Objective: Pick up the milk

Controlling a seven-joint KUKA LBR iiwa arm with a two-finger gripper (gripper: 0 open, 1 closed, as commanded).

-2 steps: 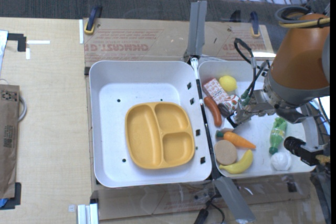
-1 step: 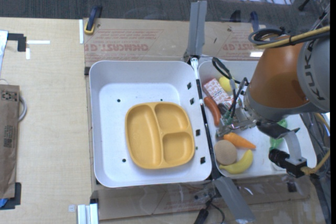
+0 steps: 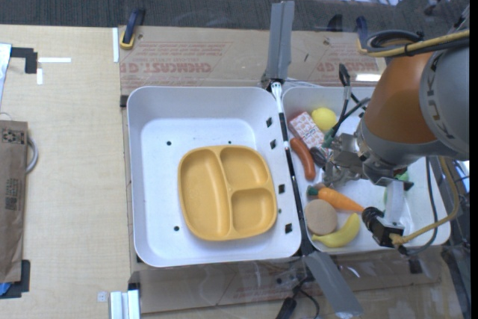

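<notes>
At the near edge of the right-hand shallow white bin (image 3: 441, 235) lay one curved yellow plastic banana (image 3: 337, 233), touching one round tan biscuit-like disc (image 3: 322, 217) just beyond it, and above these rested one orange toy carrot with a green top (image 3: 337, 197). The left-hand shallow white bin (image 3: 146, 160) held a single yellow three-compartment plastic tray (image 3: 226, 191), lying flat near its middle. Farther into the right bin, one reddish-brown toy sausage (image 3: 302, 158) lay along the divider side, and beyond it sat the small red-and-white milk carton (image 3: 305, 128), tilted, its print too small to read, with one round yellow lemon-like ball (image 3: 324, 118) just beside it toward the far wall. The grey arm's two-finger gripper (image 3: 334, 163) hung low over the middle of the right bin, near the sausage and carrot and apart from the carton; whether it was open or closed could not be told, and nothing could be seen held in it. One brown paper bag (image 3: 13, 198) lay on the bench at the far left. Behind the bins, a flat brown cardboard sheet (image 3: 179, 54) carried inverted red lettering that appeared to read "CHEMCAST GP".
</notes>
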